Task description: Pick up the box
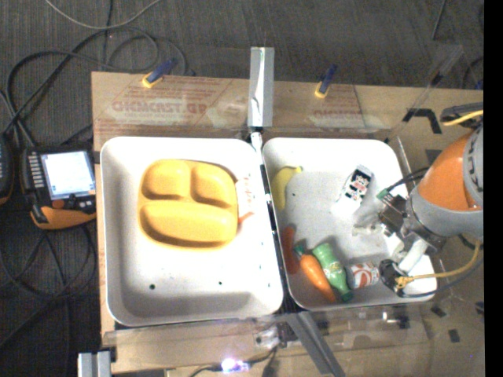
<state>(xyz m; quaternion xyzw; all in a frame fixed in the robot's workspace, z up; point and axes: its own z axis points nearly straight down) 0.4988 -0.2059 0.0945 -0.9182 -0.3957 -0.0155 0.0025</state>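
Left bin (118, 289) holds yellow tray (189, 203); right bin (330, 149) holds box (358, 184), banana (283, 185), carrot (316, 276), can (363, 275). Hand (393, 277) state unclear.

1. The box (359, 183) is small and white, with dark and red printing on its upper face.
2. It lies flat on the floor of the right bin (330, 149), turned at a slant to the bin's walls.
3. It sits toward the bin's far right corner, close to the far wall but not touching it.
4. Bare white floor surrounds it on all sides; nothing rests on it or against it.
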